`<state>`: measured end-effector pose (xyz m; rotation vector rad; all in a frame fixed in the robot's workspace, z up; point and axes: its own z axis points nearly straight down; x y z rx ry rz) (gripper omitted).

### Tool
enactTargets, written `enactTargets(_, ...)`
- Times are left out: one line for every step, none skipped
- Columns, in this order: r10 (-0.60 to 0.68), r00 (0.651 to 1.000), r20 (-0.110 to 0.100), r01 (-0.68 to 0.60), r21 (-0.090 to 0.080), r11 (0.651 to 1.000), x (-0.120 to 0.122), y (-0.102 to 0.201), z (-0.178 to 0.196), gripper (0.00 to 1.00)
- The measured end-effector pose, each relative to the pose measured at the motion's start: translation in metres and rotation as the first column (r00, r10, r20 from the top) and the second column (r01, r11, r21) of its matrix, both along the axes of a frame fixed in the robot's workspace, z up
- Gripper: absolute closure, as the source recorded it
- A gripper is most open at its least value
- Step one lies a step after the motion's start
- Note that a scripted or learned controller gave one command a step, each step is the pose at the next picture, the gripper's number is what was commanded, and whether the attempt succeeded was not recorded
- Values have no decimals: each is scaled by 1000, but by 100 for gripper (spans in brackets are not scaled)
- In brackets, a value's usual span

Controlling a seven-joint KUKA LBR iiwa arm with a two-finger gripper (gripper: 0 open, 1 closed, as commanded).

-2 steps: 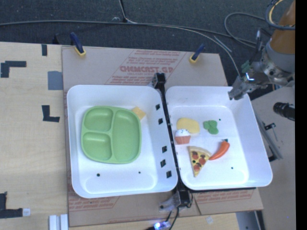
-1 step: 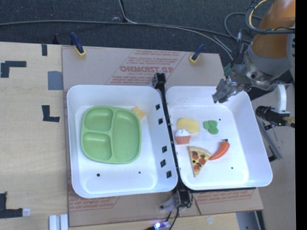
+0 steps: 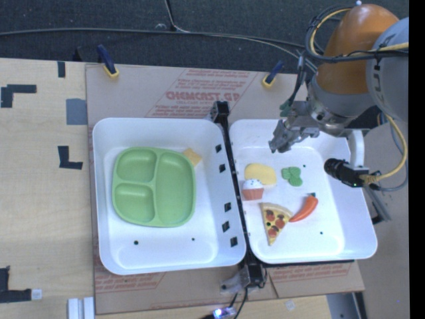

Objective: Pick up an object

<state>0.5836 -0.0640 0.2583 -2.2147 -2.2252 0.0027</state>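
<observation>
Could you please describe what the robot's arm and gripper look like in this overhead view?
The arm is grey with a rounded orange band above the wrist. Yellow and dark cables loop around that band. The wrist is metallic grey, ending in a small dark two-finger gripper. A white bracket with a black cylindrical fitting sits on its side.

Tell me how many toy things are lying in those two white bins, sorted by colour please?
Green: 2, the divided plate in the left bin and the small leafy piece in the right bin
Yellow: 2, a small piece by the plate and a rounded piece
Orange-red: 1, the pepper
Mixed colours: 2, the pizza slice and the cupcake
Total: 7
</observation>
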Motion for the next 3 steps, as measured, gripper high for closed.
enactTargets(0,1000,-1,0,0,1000,-12,47,-20,100)
enactTargets(1,1000,0,-1,1,1000,-25,104,-17,100)
enactTargets(0,1000,-1,0,0,1000,-34,145,-30,100)
